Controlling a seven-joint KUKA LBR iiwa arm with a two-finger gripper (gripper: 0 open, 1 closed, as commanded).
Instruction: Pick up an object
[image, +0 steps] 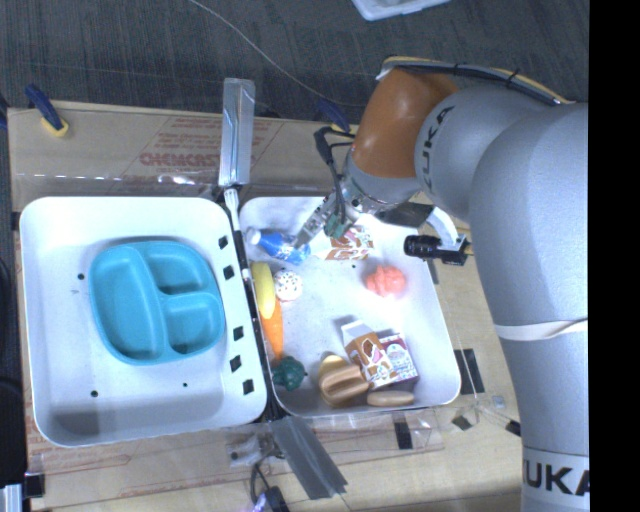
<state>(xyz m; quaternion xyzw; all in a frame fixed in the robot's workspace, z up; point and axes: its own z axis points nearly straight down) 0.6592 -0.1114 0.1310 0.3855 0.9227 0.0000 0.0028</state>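
From my seat I can't make out how the gripper stands; its fingers blur into the blue bottle and the small printed packet under it. The arm covers the far right corner of the right bin and runs off the bottom edge. The print on the packet and on the carton is too small for me to read. The dark green thing by the near left wall is too small to name. The orange thing lies partly behind the bin's wall.
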